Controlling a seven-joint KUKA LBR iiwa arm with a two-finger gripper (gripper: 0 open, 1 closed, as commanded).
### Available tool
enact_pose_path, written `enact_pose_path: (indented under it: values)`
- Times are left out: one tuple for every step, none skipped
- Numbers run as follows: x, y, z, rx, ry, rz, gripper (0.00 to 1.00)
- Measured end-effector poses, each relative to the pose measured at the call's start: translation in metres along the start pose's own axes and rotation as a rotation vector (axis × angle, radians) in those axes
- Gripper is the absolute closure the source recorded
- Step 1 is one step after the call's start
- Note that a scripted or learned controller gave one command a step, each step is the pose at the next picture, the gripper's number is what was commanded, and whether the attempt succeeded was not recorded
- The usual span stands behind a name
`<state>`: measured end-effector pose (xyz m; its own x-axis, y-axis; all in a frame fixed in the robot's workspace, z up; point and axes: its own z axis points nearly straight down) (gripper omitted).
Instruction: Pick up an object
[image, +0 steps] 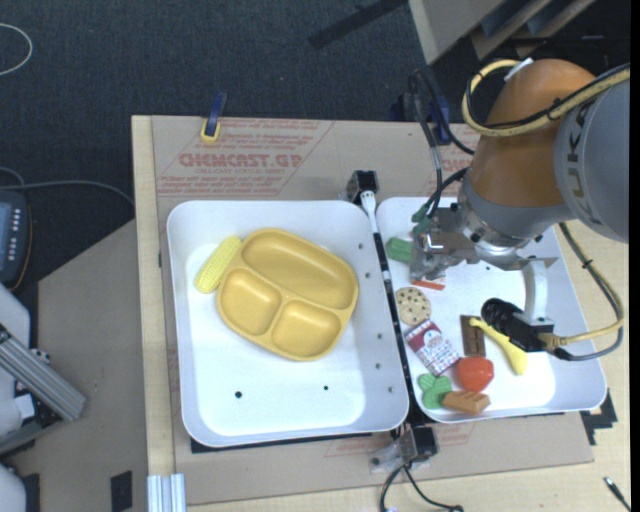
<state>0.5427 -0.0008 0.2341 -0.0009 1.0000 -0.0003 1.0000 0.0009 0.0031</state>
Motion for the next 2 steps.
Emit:
enact_pose_path:
  values:
    - [-0.005, -0.014, 0.009, 0.007, 0.001, 0.002, 1.00]
    - [0.001, 0.003, 0.016, 0.002, 0.000, 0.000, 1.00]
